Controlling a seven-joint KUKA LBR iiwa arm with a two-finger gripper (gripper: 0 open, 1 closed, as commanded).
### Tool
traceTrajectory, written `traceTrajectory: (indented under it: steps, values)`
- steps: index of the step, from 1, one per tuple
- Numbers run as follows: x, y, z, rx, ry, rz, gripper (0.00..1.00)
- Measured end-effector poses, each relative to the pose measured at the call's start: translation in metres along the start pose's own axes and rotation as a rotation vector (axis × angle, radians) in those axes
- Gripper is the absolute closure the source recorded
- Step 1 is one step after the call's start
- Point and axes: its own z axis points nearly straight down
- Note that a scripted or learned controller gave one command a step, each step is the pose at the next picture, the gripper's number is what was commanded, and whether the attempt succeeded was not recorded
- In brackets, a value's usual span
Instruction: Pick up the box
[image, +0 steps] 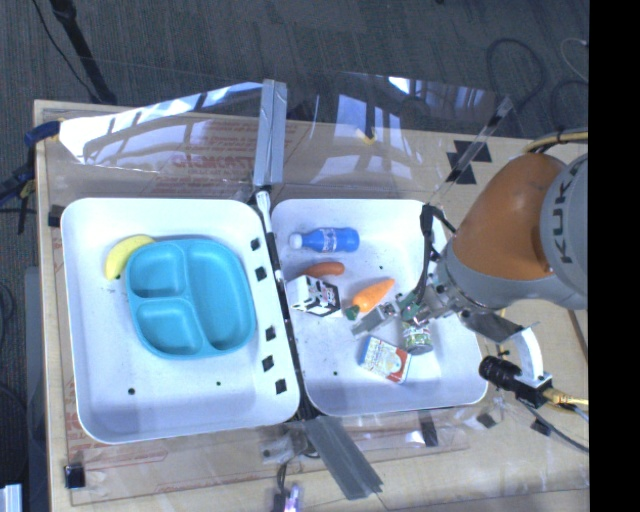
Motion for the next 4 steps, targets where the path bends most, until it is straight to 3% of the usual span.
traceTrajectory:
  steps: [1, 2, 3, 4]
  values:
    - [-0.030, -0.007, 0.120, -0.004, -0.001, 0.043, 0.00]
    - [-0.047, -0.013, 0.101, -0.003, -0.002, 0.157, 0.00]
    - [-0.027, -0.007, 0.119, -0.003, 0.000, 0.115, 0.00]
    - [-0.047, -0.011, 0.118, -0.007, -0.003, 0.240, 0.00]
